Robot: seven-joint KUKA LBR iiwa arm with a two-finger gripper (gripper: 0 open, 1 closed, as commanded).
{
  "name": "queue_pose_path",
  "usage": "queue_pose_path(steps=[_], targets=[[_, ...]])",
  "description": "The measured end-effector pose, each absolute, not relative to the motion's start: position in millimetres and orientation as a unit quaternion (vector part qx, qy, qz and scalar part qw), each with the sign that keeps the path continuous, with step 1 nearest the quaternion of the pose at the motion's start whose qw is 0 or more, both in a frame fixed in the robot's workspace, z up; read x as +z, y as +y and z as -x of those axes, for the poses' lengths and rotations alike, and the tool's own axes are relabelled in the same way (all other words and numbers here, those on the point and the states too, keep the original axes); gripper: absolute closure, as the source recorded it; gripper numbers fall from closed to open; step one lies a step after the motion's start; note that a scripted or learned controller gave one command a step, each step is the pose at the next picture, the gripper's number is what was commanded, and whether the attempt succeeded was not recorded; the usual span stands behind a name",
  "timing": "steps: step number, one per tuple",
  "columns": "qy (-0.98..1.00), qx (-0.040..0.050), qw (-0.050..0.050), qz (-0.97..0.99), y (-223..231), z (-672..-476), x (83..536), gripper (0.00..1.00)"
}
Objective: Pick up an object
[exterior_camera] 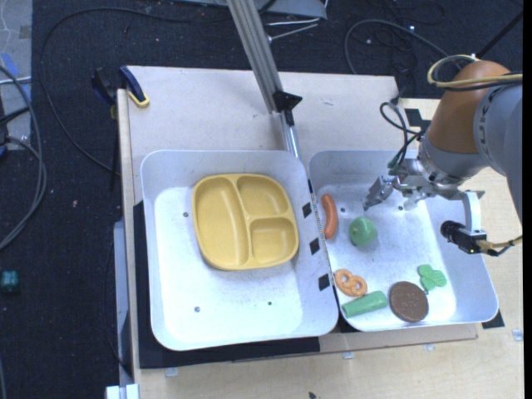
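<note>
gripper (373, 196): we see it over the right bin (465, 306), fingers spread, holding nothing | green ball (362, 232): just below it | sausage (330, 215): by the left wall

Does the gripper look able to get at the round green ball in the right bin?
Probably yes. The gripper hangs just up-left of the green ball, nothing covers the ball, and the hot dog lies apart to its left.

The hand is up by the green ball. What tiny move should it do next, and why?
Probably ease the hand down and slightly left onto the green ball. The ball lies nearest it in the right bin, and nothing shows between its fingers.
</note>
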State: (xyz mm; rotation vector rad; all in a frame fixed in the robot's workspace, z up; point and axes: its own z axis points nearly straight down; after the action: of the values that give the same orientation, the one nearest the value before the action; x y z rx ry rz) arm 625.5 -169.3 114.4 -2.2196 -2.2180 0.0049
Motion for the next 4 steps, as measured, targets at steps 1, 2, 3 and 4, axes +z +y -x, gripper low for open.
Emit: queue_pose_path(steps=[1, 2, 3, 4], targets=[[-0.707, 0.0008, 0.000, 0.707, -169, -625.4, 91, 0.00], [-0.707, -0.0005, -0.002, 0.707, -169, -626.8, 103, 1.00], [-0.708, -0.0020, -0.003, 0.706, -158, -629.3, 159, 1.00], [-0.708, -0.0020, -0.004, 0.706, -158, -631.1, 212, 1.00]])
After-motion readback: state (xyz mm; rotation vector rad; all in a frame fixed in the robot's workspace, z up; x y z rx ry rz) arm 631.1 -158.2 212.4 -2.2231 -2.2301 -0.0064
